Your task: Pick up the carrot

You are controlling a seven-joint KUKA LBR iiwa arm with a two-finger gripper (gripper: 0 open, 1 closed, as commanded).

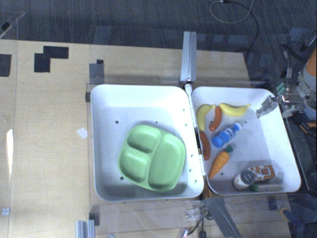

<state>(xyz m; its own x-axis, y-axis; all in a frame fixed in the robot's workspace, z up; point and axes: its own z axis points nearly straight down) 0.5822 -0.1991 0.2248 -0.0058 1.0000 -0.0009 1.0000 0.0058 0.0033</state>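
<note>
Left bin (106,103): shallow, white. Holds one green sectioned plate (152,157) with three compartments, lying toward the near side of the bin floor.

Right bin (290,148): shallow, white, separated from the left bin by a narrow divider. Contents:
- Carrot (219,163): orange, green stalk end pointing up-right. Lies on the bin floor near the middle, slanted, its thin tip toward the near-left corner.
- Blue bottle (225,136): white cap toward the upper right; just above the carrot's stalk end, close to it or touching. Label present, too small to read.
- Two bananas: one yellow banana (234,109) curved along the far side; a second banana (203,116) to its left near the divider.
- Sausage (215,118): reddish-orange, resting between the two bananas.
- Second reddish sausage (204,145) lying along the divider wall, left of the carrot.
- Can (253,176): lying on its side at the near-right, orange and white label; print not legible. A small dark green item (265,187) lies just below it.

Gripper (265,106): at the far-right corner of the right bin, at the end of the grey arm (302,90) entering from the right. Whether it is open or closed cannot be told at this size; nothing is seen held.

Carrot relative to gripper: well apart, carrot lower and to the left, with the blue bottle lying between them.
</note>
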